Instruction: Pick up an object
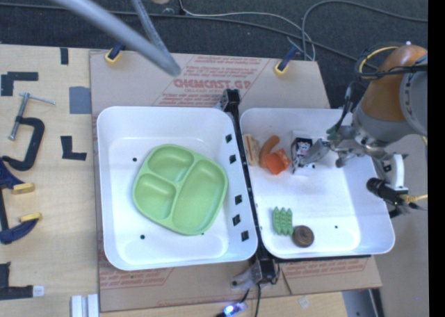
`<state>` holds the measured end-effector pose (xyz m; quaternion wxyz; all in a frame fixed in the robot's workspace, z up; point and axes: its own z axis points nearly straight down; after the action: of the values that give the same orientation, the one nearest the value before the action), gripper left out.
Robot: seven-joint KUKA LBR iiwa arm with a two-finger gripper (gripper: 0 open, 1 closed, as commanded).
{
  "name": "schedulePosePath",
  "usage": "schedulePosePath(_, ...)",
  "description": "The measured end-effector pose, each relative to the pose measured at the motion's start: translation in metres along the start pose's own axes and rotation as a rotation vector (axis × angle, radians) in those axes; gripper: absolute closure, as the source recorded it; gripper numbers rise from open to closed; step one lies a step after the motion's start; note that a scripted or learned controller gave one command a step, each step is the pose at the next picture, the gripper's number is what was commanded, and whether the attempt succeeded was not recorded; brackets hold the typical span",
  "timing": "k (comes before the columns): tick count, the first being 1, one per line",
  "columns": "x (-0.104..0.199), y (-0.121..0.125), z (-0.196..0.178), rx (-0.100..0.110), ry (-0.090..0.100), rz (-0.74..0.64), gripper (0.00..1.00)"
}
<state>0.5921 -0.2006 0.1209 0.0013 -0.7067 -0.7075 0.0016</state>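
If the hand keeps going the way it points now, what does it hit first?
Most likely the orange toy: the hand points left across the right bin, and that piece lies next in line. Height above it is unclear.

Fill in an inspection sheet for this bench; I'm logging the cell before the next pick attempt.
Surface: two shallow white bins, left bin and right bin, on a cardboard sheet.
Job's things: in the right bin, orange rounded toy, orange sausage-shaped piece, green ridged block, brown round disc.
Clutter: light green divided plastic tray in the left bin.
Grippers: two-finger gripper low over the right bin's upper part, beside the orange toy.
Cables: black cables behind the bins.
Surroundings: black C-clamp on the left.
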Motion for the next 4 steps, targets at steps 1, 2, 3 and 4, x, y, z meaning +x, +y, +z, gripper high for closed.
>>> schedulePosePath(1,0.001,0.002,-0.014,-0.006,0.000,-0.002,1.00)
schedulePosePath(2,0.008,0.011,-0.069,-0.009,-0.001,-0.001,1.00)
schedulePosePath(3,0.002,0.011,-0.131,-0.010,-0.002,0.000,1.00)
schedulePosePath(4,0.002,0.011,-0.145,-0.005,0.000,0.000,1.00)
